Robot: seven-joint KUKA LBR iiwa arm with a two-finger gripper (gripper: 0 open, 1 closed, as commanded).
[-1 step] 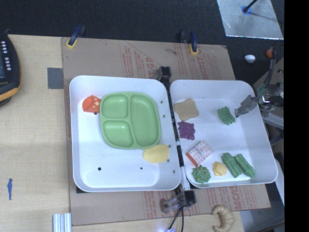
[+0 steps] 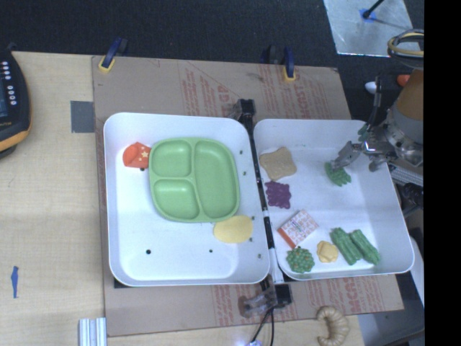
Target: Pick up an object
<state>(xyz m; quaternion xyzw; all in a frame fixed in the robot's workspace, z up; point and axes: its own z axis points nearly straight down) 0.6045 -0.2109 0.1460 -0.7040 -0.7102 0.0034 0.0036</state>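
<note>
Cardboard-lined bench: jaws [image 2: 348, 154] (grip unclear) hover touching a green toy [image 2: 337, 173], beside tan bread [image 2: 278, 163] and purple piece [image 2: 277, 193].

**Two bins side by side on the bench**

The left bin [image 2: 122, 215] holds a divided plate [image 2: 194, 179] at its middle, a tomato toy [image 2: 135, 155] touching the plate's far-left edge, and a chip [image 2: 233, 229] just near-right of it. In the right bin [image 2: 382, 215], bread [image 2: 278, 163] lies far-left, grapes [image 2: 278, 193] just nearer, then a packet [image 2: 298, 227]. Broccoli [image 2: 300, 259], a nugget [image 2: 327, 251] and beans [image 2: 354, 245] line the near edge, left to right. The gripper [image 2: 351, 156] hangs at the far right, a leafy toy [image 2: 337, 173] just near-left of it.
</note>
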